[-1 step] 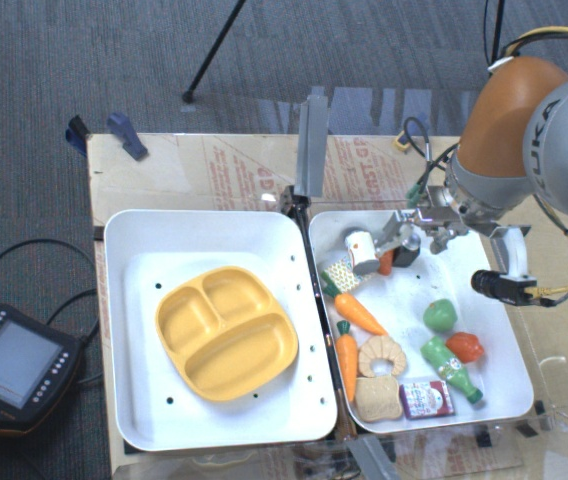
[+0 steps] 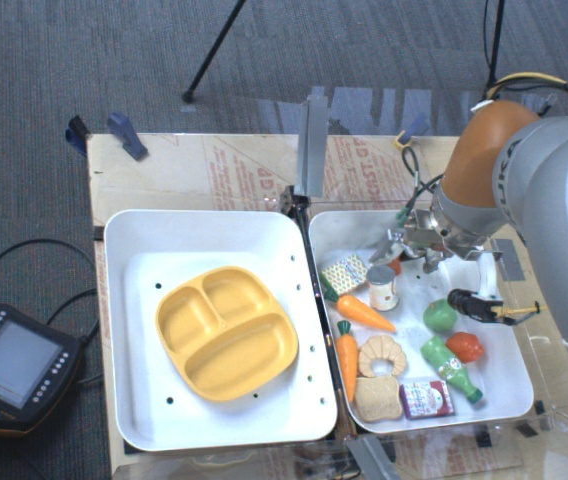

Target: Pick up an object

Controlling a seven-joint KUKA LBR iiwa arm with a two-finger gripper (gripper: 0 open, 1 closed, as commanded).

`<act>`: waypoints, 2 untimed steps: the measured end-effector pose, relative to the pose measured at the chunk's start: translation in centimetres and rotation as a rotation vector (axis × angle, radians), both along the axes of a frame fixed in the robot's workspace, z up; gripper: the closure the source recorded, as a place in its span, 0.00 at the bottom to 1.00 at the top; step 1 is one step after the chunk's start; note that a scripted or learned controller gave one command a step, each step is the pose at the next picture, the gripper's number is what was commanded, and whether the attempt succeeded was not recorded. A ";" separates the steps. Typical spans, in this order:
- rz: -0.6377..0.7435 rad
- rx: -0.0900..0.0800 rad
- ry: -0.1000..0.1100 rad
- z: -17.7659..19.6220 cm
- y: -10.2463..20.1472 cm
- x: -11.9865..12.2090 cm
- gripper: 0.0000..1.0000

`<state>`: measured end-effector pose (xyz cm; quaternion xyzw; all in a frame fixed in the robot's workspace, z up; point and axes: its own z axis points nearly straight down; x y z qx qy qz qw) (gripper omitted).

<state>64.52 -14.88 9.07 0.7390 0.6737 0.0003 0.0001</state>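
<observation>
Camera view: the two-finger gripper (image 2: 411, 245), finger state impossible to tell, hangs in the right white bin (image 2: 520, 368) just beside a small white jar (image 2: 382, 288).

A yellow tray (image 2: 227, 332) lies in a white bin (image 2: 124, 268); the carrots (image 2: 365, 313) are orange, the bottle (image 2: 451, 369) green.

The arm (image 2: 524, 168) runs off the right side of the view, so its upper links are cut away. Its wrist covers the back right corner of the right bin (image 2: 519, 368) and whatever lies under it. Whether the jaws of the gripper (image 2: 411, 245) stand apart or closed is too cluttered to tell. The label on the small can (image 2: 383, 288) and the print on the red packet (image 2: 426, 399) are too small to read. The handheld screen (image 2: 9, 368) is cut by the left edge.
</observation>
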 end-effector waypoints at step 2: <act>-0.288 0.003 0.004 0.5 -4.9 0.0 0.00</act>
